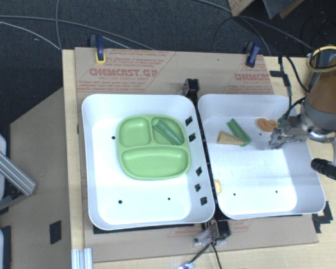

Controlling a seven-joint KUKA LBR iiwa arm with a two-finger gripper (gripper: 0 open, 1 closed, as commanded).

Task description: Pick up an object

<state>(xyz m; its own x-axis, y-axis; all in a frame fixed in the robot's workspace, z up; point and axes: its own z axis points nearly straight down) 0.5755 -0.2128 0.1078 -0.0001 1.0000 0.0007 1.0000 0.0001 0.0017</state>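
we hover the gripper low in the right bin, just beside the small orange piece, likely lining up a pick; whether the fingers are parted or clenched we cannot tell.

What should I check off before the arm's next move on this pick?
1. Claw over the right bin: ok, it sits near the bin's right wall.
2. Candidates nearby: ok. An orange piece lies just left of the claw, with a green block and a tan wedge further left.
3. Nothing held yet: ok, no object shows between the claw's fingers.
4. Finger opening: cannot tell, too small and blurred.
5. Green block and tan wedge separated: not ok, they lie touching or overlapping.
6. Left bin: the green divided plate holds a green item; ok, far from the claw.
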